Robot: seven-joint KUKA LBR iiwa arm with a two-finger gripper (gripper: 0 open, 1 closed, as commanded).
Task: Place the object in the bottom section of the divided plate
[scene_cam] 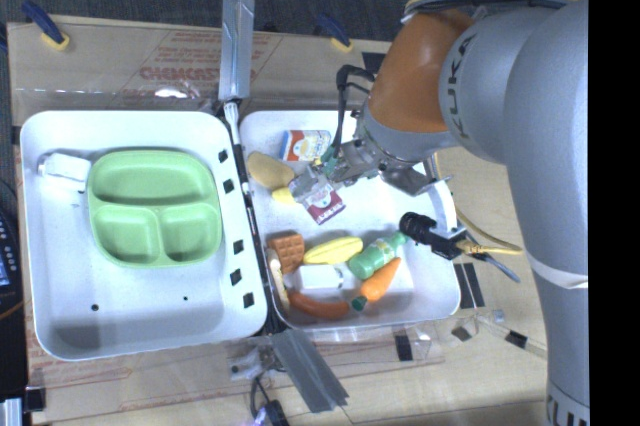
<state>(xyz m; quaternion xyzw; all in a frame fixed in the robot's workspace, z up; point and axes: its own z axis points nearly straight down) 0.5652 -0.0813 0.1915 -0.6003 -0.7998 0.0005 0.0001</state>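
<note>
A: Start on the left. What sits in that bin?

B: The left bin (60, 314), shallow white plastic, holds a pale green divided plate (155, 204), smooth and rounded, with one wide section along the top and two smaller ones below. A small white block (65, 167) lies just beside its upper left corner.

A: And the right bin?

B: The right bin (440, 289) is crowded with toy food. A tan potato-shaped piece (268, 170) near the dividing rail, a small carton (303, 145) with red print behind it, a dark red packet (325, 205) in the middle. Lower down: a brown waffle-like square (287, 250), a yellow banana-like piece (333, 249), a green bottle (375, 256), an orange carrot (380, 279) and a reddish sausage (318, 308) along the front wall.

A: The gripper?

B: The gripper (318, 176) is low over the middle of that bin, touching or just above the packet, beside the potato. Whether its tips are spread or closed on anything, I cannot tell; the metal parts blur together there.
</note>
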